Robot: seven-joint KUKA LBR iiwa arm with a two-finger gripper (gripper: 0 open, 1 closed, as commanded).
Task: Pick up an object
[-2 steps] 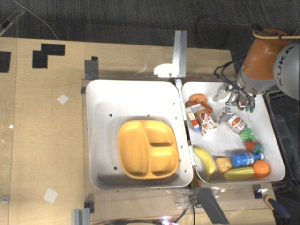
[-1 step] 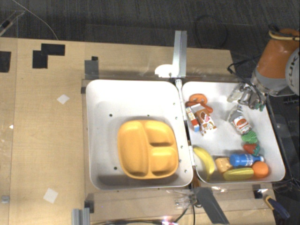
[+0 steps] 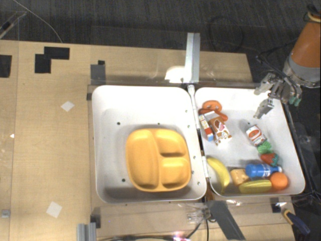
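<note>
My gripper (image 3: 264, 98) hangs over the far right part of the right bin (image 3: 241, 100), open, with nothing between its fingers. Below it on the bin floor lies a small red and white can (image 3: 254, 133). An orange pretzel-shaped toy (image 3: 211, 106) and a red and white carton (image 3: 216, 127) lie by the bin's left wall. Along the near side sit a banana (image 3: 219, 170), a blue bottle (image 3: 261, 170), an orange ball (image 3: 279, 181), a yellow-green piece (image 3: 255, 186) and a strawberry (image 3: 269, 157).
The left bin (image 3: 108, 134) holds a yellow divided plate (image 3: 158, 158). A metal post (image 3: 193, 54) stands behind the divider between the bins. Cables lie at the bench's right edge.
</note>
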